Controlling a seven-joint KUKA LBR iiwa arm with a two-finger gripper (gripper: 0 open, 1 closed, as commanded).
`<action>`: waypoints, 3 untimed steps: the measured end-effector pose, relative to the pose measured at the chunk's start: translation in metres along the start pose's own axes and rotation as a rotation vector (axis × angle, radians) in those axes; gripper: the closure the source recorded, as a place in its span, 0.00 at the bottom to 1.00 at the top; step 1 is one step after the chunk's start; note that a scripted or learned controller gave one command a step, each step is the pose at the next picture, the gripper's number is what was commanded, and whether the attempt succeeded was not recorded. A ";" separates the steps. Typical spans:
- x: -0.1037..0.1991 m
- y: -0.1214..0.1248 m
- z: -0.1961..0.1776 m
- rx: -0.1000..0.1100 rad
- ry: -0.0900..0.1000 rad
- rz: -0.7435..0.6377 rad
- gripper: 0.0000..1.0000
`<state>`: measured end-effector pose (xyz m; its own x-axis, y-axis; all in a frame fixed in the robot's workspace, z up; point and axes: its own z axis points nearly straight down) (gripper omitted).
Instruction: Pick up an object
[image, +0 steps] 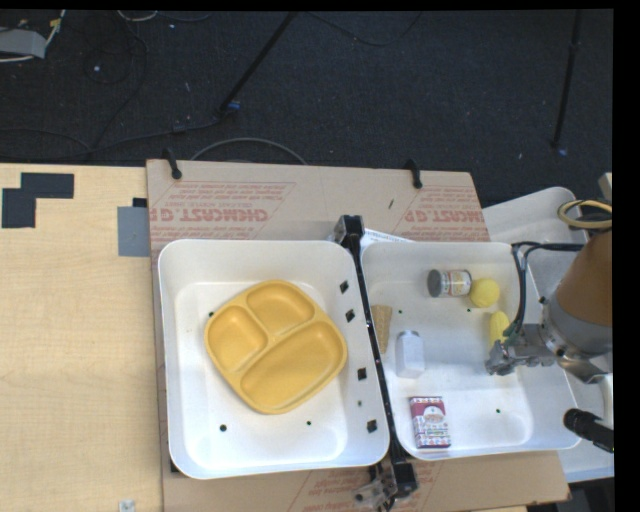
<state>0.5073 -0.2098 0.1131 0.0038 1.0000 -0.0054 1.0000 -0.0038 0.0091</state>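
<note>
My gripper (503, 360) hangs low over the right side of the right bin (470, 440), reaching in from the right. Just above it lies a small yellow object (498, 324), and a yellow ball (485, 292) sits a little farther back. Beside the ball a small can (450, 283) lies on its side. A pale translucent bottle-like item (409, 353) rests near the bin's middle left. A red and white box (430, 420) lies flat near the front wall. I see nothing held by the gripper.
The left bin (190, 410) holds a yellow divided plate (276, 345). A black divider bar (365, 330) runs between the bins. A brownish piece (382, 320) lies by the right bin's left wall. The orange-banded arm (590, 290) stands over the right rim.
</note>
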 end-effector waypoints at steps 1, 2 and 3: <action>0.005 0.007 -0.060 0.006 0.005 -0.006 1.00; -0.004 0.007 -0.121 0.005 0.004 -0.005 1.00; -0.005 0.008 -0.174 0.006 0.004 -0.006 1.00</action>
<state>0.5141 -0.2134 0.2868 -0.0021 1.0000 -0.0016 1.0000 0.0021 0.0035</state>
